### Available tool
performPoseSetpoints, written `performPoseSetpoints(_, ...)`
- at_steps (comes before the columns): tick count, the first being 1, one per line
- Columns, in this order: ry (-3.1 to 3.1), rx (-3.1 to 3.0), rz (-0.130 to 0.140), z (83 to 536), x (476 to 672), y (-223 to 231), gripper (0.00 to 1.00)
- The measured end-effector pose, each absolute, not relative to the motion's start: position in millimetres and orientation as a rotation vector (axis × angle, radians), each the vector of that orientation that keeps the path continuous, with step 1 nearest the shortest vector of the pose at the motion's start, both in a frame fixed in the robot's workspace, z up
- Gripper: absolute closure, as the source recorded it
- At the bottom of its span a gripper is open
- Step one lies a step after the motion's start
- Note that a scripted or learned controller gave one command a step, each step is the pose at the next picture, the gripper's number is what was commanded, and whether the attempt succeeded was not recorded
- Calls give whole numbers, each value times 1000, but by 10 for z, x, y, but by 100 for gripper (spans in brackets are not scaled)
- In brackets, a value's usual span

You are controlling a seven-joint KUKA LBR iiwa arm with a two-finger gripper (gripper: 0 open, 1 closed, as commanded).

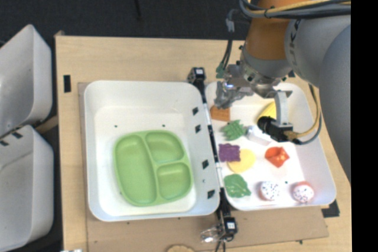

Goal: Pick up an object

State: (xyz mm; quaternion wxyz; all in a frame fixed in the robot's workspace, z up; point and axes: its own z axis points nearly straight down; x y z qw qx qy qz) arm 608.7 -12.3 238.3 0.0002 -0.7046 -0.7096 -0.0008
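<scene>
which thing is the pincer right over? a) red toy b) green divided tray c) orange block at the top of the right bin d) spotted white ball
c, since the pincer hangs just above the orange block near the upper left corner of the right bin, while the green divided tray lies in the left bin.

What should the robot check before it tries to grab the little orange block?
1. End effector is above the orange block: ok.
2. Block sits close to the right bin's left wall, tight for gripping: not ok.
3. Green leafy toy lies just apart from the block: ok.
4. Block is between the fingers: cannot tell.
5. Green tray sits in the left bin, out of the way: ok.
</scene>
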Motion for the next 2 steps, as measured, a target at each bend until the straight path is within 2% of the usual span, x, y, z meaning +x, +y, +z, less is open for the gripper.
performPoseSetpoints(2,-2227,-2217,-1,2307,6572,583,100)
